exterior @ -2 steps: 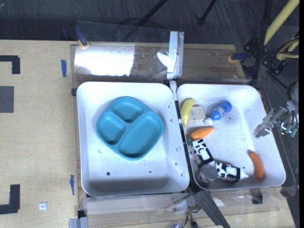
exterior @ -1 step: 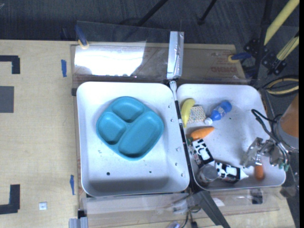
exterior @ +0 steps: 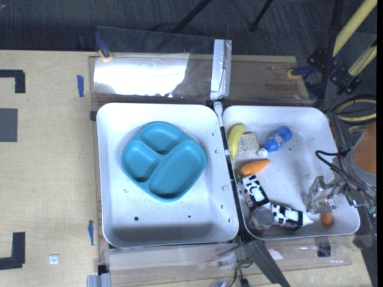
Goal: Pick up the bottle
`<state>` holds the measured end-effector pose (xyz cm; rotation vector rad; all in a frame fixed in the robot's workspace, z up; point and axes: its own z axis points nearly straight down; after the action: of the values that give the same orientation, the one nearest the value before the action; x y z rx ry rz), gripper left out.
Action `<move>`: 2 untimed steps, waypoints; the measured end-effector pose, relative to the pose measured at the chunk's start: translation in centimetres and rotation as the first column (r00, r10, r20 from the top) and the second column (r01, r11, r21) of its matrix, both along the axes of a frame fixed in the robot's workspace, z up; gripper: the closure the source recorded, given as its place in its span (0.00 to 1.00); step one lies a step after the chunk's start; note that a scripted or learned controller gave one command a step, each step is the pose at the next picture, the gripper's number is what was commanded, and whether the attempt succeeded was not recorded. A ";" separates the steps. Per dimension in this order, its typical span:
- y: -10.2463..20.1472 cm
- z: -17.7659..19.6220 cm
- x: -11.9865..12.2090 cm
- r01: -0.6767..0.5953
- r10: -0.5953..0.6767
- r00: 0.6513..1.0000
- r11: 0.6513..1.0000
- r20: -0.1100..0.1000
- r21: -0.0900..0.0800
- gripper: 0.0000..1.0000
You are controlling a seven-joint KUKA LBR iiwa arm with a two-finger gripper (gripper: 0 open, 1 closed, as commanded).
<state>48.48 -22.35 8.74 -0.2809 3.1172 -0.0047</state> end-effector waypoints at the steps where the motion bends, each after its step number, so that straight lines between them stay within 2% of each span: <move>1: 0.1 0.0 0.9 -0.326 0.326 0.945 0.945 -0.003 -0.001 1.00; 2: 0.1 2.9 2.9 -0.669 0.669 0.743 0.743 -0.010 0.005 1.00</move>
<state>51.38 -22.24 11.64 -1.3835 2.8190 0.0053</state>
